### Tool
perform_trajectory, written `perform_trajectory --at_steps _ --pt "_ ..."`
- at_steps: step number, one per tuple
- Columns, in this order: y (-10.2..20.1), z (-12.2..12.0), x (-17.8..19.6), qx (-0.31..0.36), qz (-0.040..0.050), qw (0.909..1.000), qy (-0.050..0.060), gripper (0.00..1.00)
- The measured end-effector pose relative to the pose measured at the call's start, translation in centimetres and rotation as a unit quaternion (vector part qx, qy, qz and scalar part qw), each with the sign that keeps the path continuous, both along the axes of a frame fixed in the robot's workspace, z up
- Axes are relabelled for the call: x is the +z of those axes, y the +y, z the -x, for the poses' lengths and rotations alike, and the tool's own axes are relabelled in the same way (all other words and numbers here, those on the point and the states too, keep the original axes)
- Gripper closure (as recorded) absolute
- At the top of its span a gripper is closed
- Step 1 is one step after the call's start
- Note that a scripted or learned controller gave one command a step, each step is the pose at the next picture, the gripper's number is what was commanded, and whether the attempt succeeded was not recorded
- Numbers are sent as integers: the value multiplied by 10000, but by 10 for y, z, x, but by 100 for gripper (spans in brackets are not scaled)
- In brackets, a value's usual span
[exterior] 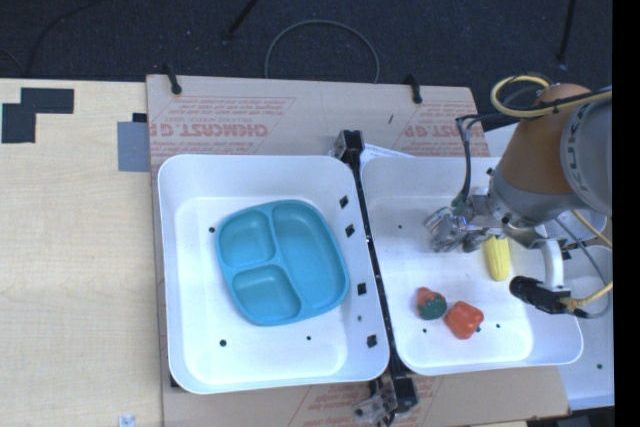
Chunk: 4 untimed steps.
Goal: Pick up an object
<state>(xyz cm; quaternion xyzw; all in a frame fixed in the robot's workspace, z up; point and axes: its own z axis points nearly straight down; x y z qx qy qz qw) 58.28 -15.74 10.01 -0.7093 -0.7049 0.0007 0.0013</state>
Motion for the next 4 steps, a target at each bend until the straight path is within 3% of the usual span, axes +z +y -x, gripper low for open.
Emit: perform_trajectory --at_steps 2,3,4 --pt "-4 -10 116 36 10 10000 -34 100" --pt "-5 -10 125 39 2 10000 -9 100" --pt "48 2 135 50 -11 10000 5 100"
